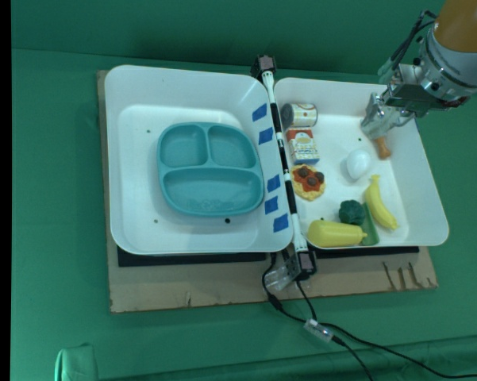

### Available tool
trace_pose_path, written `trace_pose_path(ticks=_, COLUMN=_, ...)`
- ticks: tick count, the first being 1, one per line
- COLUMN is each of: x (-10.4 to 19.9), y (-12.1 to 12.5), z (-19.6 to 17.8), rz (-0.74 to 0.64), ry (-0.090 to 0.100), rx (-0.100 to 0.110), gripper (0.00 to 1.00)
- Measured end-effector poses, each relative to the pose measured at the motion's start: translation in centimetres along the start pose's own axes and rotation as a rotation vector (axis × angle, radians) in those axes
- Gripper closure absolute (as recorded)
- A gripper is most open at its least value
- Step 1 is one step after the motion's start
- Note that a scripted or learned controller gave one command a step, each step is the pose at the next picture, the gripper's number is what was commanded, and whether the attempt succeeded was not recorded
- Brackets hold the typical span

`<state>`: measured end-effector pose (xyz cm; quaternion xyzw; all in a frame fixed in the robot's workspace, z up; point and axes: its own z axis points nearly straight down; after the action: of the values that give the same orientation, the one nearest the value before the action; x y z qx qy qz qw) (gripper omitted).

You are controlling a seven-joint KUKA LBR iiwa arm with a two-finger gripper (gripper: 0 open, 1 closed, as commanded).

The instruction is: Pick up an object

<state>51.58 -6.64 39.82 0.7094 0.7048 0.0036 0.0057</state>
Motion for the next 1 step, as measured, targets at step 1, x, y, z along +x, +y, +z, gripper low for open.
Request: trace_pose_path(ticks=1, x=-3.5, y=10.03, z=14.85, rz=0.002, ry=-0.002, rx=0.006, gripper=1.0)
